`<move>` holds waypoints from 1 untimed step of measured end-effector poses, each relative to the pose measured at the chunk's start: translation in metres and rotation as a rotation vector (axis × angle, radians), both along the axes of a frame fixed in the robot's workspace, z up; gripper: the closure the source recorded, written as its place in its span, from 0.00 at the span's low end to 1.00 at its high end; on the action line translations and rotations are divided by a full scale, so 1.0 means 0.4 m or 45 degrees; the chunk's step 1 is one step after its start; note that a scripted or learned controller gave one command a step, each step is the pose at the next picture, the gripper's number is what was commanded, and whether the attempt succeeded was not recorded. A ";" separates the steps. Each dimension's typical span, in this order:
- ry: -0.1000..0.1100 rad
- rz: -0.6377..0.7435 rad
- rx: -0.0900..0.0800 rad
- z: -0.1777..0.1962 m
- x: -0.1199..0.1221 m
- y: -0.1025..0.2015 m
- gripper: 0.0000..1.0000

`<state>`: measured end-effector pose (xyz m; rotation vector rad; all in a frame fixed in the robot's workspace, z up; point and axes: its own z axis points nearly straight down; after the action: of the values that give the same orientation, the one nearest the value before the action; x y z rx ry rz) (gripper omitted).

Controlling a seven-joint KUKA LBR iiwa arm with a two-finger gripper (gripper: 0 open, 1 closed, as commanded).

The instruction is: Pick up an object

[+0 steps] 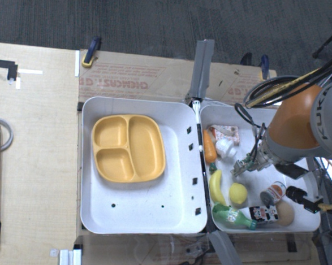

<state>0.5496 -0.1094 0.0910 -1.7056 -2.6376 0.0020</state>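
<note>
left bin [92, 209]: divided plate [129, 148] | right bin [307, 227]: carrot [209, 148], banana [216, 186], lemon [238, 193], bottle [234, 217]

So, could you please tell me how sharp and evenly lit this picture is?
Camera view: light is soft and even, with faint shadows beside the yellow plate; white bins look bright but not blown out; small items near the end effector are slightly soft.

- The left bin [89, 169] has open floor along its lower and right parts; the yellow divided plate [129, 148] takes up its upper left.
- The right bin [301, 226] is crowded: carrot [209, 148], banana [215, 186], lemon [238, 193] and green bottle [232, 216] line its left and lower sides.
- The arm [296, 124] covers that bin's upper right.
- A small bare patch lies right of the lemon, mid-bin.
</note>
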 end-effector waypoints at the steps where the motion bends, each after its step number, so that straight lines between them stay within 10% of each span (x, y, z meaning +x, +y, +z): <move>1: 0.000 0.225 0.002 0.001 -0.182 0.008 1.00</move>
<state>0.4770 -0.1064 0.0912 -1.4654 -2.7773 0.0008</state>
